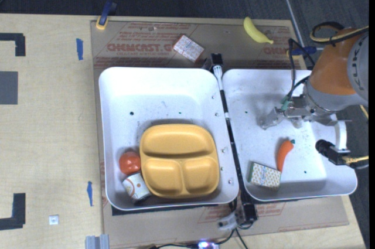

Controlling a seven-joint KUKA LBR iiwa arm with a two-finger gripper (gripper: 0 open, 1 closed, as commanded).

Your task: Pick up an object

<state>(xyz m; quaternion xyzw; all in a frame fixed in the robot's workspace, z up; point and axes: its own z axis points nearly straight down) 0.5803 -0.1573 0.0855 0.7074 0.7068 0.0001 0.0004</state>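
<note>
- My arm [343,69] comes in from the right edge of the frame, with its orange band at the upper right, above the right bin [246,87].
- My gripper [270,120] hangs over the middle of the right bin, a little above its white floor.
- I cannot tell how my gripper stands, because it looks small and blurred from here, and I see no thing in it.
- The carrot [284,154] lies in the right bin, lower right of my gripper, near it but apart from it.
- A small patterned block [265,174] lies at the lower left corner of the same bin, just beside the carrot's lower end.
- In the left bin [152,87], a yellow divided tray [179,159] lies upside down in the lower half.
- A red ball [129,161] and a small white and orange cup [136,186] are at the tray's left side, touching it.
- A banana [256,31] and a small checkered card [187,47] lie on the brown board [135,43] above the bins.
</note>
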